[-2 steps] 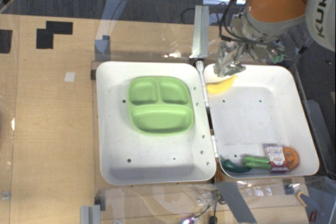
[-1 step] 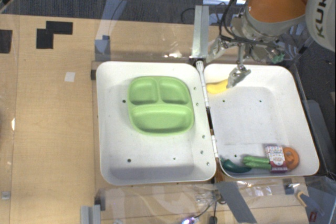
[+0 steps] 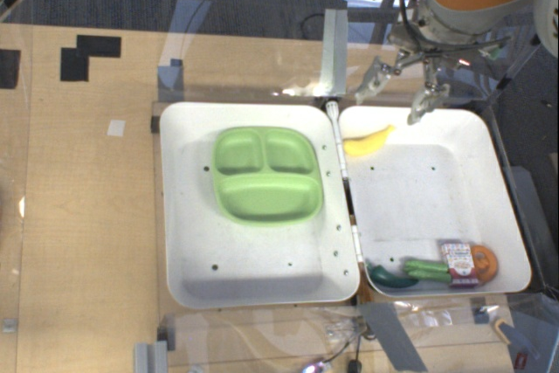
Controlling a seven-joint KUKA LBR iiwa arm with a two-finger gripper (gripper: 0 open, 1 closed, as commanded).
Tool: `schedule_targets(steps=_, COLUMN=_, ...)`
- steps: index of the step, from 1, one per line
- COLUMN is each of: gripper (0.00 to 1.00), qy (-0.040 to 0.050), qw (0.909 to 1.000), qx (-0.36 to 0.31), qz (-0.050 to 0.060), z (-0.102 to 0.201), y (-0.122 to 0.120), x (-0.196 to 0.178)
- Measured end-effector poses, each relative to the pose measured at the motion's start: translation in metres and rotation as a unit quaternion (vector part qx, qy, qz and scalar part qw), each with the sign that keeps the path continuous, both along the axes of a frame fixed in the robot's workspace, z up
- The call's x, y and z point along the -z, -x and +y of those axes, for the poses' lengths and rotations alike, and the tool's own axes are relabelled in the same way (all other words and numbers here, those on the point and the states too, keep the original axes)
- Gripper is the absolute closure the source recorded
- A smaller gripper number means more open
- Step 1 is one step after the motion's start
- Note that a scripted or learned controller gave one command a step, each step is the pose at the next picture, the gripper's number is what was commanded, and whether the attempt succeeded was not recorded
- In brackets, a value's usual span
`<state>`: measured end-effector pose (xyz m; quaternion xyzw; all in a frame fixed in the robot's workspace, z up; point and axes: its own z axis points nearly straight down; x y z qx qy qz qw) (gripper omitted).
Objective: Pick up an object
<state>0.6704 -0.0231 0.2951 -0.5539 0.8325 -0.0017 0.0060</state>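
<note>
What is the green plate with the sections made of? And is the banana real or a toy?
The green plate looks like plastic: one even matte color, soft rounded dividers, no shine like glass. The banana is probably a plastic toy, since it is smooth, evenly yellow and spotless, but from this far I can't be sure.

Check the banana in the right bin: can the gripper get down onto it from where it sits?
Probably yes. The gripper, fingers spread, hangs over the right bin's far edge, with the banana just below and toward the divider. Nothing covers it, though the bin wall and divider crowd one side.
</note>
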Motion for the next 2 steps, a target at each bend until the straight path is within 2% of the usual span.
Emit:
schedule_targets(steps=1, gripper=0.00, qy=0.0000, qw=1.0000, qx=0.000, qz=0.000, z=0.000, y=0.000, x=0.000)
schedule_targets(steps=2, gripper=0.00, qy=0.0021, qw=0.9897, qx=-0.143, qz=0.001, z=-0.073, y=0.028, x=0.026)
